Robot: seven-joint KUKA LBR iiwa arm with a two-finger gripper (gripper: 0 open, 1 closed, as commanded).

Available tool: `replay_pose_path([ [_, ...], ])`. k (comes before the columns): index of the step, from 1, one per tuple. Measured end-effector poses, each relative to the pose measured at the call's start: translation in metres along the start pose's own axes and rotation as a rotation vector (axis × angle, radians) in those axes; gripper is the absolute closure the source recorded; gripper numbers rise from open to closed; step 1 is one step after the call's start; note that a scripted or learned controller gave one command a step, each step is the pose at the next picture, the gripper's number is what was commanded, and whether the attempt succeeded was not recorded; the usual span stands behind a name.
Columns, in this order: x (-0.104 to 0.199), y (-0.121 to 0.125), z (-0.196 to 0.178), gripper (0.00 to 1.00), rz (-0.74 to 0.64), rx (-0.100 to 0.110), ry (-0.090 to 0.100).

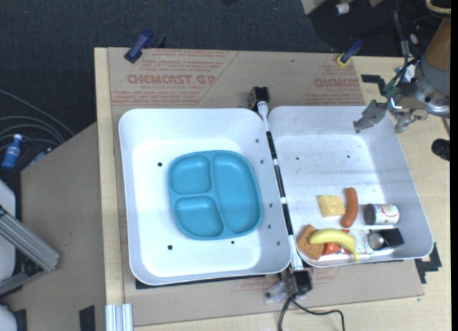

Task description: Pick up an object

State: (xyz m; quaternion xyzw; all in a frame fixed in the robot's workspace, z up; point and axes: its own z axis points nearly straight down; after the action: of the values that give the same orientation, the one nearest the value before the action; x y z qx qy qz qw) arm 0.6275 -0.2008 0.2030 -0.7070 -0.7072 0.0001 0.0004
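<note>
The right bin (336, 144) holds a cluster of objects in its near corner. There is a yellow cheese block (330, 205), a red-brown sausage (349, 206), a small can (381, 214) on its side and a banana (333, 237). The banana lies over an orange waffle-like piece (308, 244), with a white and black bottle (383, 239) beside it. My gripper (384, 118) hangs over the far right edge of this bin, well away from the cluster. Its fingers are spread, with nothing between them.
The left bin (143, 136) contains a blue divided plate (215, 194). A black hinge strip (275, 172) runs between the two bins. Blue clamps (139, 46) sit at the bench's far corners. Cables lie on the floor at the left.
</note>
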Motion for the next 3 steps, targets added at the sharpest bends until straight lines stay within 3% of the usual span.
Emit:
replay_pose_path([
  [1,-0.018,-0.054,0.109,0.00,-0.003,-0.001,0.006],
  [2,0.029,-0.057,0.119,0.00,-0.001,0.002,0.002],
  [3,0.086,-0.012,0.118,0.00,-0.002,-0.001,0.001],
])
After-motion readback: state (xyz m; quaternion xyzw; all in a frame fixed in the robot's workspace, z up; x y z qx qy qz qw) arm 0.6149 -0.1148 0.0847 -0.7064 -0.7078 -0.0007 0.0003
